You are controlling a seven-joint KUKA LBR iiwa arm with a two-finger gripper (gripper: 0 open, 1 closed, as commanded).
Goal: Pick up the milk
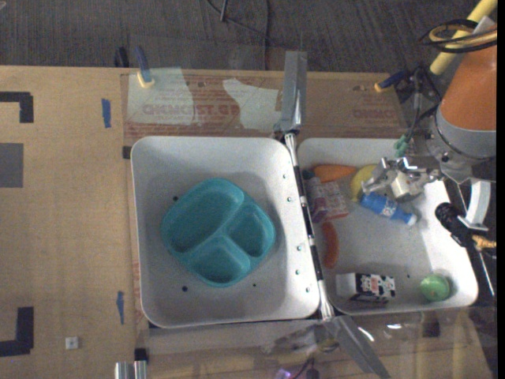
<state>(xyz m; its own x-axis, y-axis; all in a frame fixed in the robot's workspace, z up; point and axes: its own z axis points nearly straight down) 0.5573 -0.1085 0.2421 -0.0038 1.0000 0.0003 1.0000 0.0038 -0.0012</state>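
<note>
Cardboard covers the bench beneath two white bins, and we hang over the right bin (454,279). Our target, the milk (368,285), lies flat on its side near that bin's front wall, well below our gripper (398,178) and apart from it. Whether our gripper is spread or closed we cannot tell. Just under the gripper sits a blue bottle (388,208), with a yellow fruit (362,179) beside it. A green ball (433,287) rests near the milk. We judge the reach is not yet begun.
</note>
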